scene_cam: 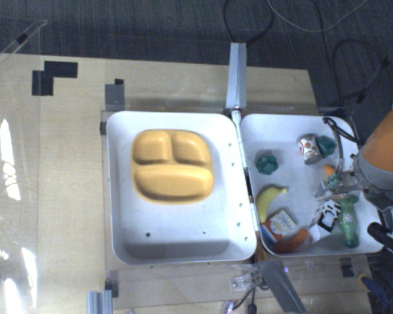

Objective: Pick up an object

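Observation:
The right bin [285, 126] holds several small objects. A banana [268, 200] lies near its left wall, with a dark teal lump [267, 163] above it. A small printed packet [283, 222] and a red piece [292, 241] sit at the front. A white printed cup [308, 149] lies on its side next to a teal piece [325, 145]. My gripper [338, 190] hangs low over the bin's right side. It is just above a black and white item [327, 216] and a green bottle [348, 226], and just below a small orange piece [329, 171].
The left bin [128, 234] holds a yellow divided tray [172, 165]. A metal post [237, 77] stands behind the wall between the bins. The arm's orange band [388, 146] and cables hang over the right bin's right edge.

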### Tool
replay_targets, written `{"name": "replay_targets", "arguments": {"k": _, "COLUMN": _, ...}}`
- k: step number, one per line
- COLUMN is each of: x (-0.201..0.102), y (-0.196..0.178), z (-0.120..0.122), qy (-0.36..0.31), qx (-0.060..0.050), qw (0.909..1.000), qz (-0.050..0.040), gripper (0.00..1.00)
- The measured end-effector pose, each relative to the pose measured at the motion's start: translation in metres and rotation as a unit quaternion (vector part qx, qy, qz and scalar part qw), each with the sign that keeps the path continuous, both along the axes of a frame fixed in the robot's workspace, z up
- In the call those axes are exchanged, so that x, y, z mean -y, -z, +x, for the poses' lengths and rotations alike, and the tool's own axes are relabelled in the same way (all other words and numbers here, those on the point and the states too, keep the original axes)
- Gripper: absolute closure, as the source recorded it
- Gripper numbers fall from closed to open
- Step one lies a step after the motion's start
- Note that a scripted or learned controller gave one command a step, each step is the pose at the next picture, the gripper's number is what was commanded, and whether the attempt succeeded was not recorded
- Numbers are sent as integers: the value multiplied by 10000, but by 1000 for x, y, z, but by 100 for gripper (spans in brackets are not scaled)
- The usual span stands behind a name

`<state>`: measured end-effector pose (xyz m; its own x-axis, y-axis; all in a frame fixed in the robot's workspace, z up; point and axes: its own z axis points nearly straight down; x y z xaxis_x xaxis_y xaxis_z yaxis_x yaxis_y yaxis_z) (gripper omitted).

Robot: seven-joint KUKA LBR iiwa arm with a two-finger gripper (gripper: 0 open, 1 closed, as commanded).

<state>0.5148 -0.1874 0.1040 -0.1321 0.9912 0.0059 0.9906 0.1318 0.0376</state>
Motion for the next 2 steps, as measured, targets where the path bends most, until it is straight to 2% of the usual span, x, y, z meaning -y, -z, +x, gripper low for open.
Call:
{"name": "replay_targets", "arguments": {"k": 1, "x": -3, "y": 0, "z": 0, "qy": -22, "qx": -16, "qw": 10000, "qz": 32, "gripper": 0}}
{"name": "replay_targets", "arguments": {"k": 2, "x": 6, "y": 0, "z": 22, "qy": -297, "qx": -204, "qw": 9993, "qz": 34, "gripper": 0}}
